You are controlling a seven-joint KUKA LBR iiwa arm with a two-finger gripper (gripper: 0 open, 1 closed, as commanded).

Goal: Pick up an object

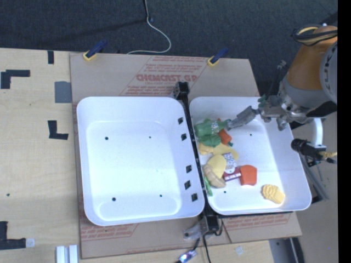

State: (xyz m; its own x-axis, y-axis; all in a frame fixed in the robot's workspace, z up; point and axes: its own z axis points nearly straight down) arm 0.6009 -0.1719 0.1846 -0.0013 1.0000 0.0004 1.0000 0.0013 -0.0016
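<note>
We see the gripper low over the right bin, its tip just beside a green toy and an orange piece at the bin's far left. A yellow toy lies near right. We cannot tell the gripper's state

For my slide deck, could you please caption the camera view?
Pincer reaching into the right bin toward a green toy atop the toy pile.
</note>
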